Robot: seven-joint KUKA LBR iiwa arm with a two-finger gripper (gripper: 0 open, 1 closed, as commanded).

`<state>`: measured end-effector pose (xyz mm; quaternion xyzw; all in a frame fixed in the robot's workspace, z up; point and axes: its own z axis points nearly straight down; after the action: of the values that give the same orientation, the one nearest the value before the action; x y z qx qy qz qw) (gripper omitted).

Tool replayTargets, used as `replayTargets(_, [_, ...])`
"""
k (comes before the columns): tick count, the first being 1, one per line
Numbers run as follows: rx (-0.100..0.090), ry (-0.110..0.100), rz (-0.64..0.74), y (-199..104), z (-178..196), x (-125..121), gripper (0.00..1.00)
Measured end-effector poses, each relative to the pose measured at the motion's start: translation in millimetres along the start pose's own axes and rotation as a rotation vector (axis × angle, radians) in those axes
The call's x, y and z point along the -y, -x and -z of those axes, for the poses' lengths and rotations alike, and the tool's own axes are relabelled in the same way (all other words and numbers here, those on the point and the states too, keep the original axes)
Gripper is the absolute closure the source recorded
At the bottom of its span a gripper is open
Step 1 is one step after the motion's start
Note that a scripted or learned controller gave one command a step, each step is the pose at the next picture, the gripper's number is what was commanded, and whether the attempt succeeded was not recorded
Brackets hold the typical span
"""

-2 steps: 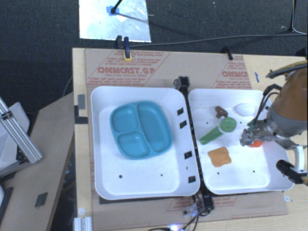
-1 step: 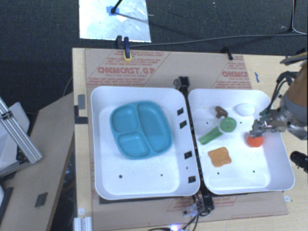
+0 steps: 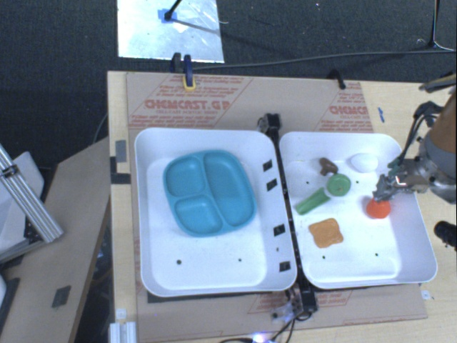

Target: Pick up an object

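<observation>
Gripper at the right bin's three o'clock edge.
You see it just above the orange ball; whether it's clenched, you cannot tell.

Arm: cut off by the right edge; upper links out of frame. Gripper: small and blurred, finger spacing indeterminate. Orange-red object: top partly covered by the gripper, contact not resolvable. Brown object: too small to identify. Bin divider clips: detail unresolved. Aluminium frame: cut off at left edge.
</observation>
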<state>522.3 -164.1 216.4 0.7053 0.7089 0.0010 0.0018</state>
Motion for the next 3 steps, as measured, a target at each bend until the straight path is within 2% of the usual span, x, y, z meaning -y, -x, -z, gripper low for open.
replayTargets(3, [-0.004, -0.002, 0.006, -158, 27, -18, 1.0])
